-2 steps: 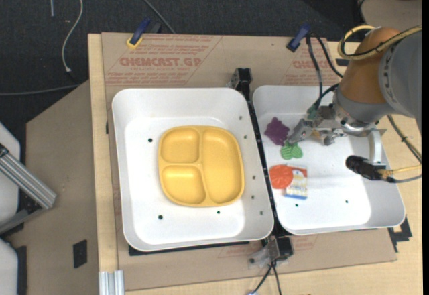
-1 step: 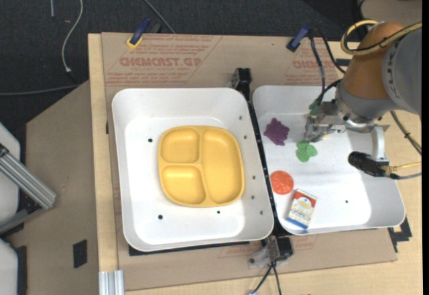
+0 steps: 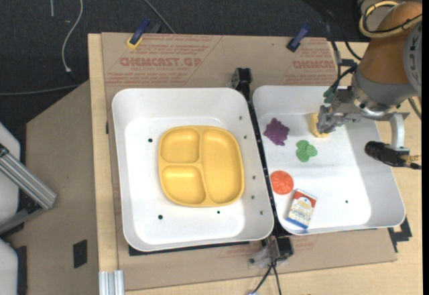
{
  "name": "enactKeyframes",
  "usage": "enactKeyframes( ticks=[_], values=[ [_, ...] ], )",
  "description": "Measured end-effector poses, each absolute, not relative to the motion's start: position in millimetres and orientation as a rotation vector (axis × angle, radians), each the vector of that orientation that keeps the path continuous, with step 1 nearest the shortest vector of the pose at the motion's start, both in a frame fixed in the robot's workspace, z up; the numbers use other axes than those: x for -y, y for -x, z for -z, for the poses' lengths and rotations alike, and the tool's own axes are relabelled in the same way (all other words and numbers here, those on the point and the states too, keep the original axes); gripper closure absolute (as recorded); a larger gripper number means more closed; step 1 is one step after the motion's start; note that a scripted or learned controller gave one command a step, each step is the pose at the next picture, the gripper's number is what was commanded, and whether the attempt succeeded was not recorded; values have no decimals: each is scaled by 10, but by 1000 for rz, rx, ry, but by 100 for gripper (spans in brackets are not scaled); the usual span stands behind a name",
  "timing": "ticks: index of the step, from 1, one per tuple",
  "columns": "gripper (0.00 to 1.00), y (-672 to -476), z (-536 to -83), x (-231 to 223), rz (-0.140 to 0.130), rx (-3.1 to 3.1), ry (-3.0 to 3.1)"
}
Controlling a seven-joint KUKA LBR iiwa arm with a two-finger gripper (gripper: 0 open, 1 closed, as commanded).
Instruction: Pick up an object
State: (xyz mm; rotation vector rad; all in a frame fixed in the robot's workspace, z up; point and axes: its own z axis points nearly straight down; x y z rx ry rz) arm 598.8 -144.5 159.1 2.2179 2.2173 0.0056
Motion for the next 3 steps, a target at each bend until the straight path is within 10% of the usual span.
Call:
enactKeyframes(
  ticks=[1,3],
  values=[
    [100,-5934,-2213,1435,-7,-2218,-2215],
    [100,-5982,-2081,883,-1,-2230,-2218]
  ],
)
